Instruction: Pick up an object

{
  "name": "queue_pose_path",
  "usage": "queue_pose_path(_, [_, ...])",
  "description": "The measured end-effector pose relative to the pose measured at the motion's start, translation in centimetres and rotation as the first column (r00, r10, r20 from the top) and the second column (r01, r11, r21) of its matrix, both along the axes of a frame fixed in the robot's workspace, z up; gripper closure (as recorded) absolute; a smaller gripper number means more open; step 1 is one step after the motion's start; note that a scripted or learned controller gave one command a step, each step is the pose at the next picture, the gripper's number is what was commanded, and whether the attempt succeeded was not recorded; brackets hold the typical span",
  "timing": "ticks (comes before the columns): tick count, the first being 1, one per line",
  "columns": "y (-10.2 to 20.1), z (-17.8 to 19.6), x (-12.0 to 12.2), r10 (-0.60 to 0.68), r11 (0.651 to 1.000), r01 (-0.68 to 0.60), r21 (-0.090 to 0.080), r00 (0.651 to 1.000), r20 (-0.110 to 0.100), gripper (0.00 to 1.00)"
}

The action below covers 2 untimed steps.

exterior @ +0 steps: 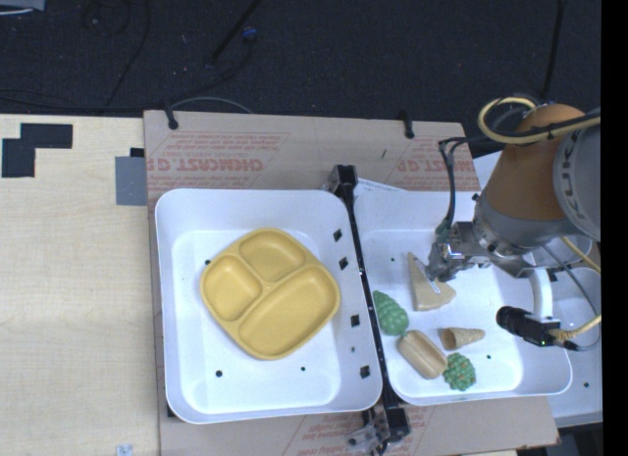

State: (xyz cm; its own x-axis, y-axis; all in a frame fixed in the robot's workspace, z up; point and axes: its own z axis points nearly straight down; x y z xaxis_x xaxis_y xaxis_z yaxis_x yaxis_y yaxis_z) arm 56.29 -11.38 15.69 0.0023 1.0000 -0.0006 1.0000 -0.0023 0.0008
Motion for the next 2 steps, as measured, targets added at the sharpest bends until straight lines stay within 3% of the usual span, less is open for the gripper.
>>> queue_pose_path(2, [0.0,9.5,0.2,0.003,1.000,-0.003,0.000,1.000,0.002,1.00])
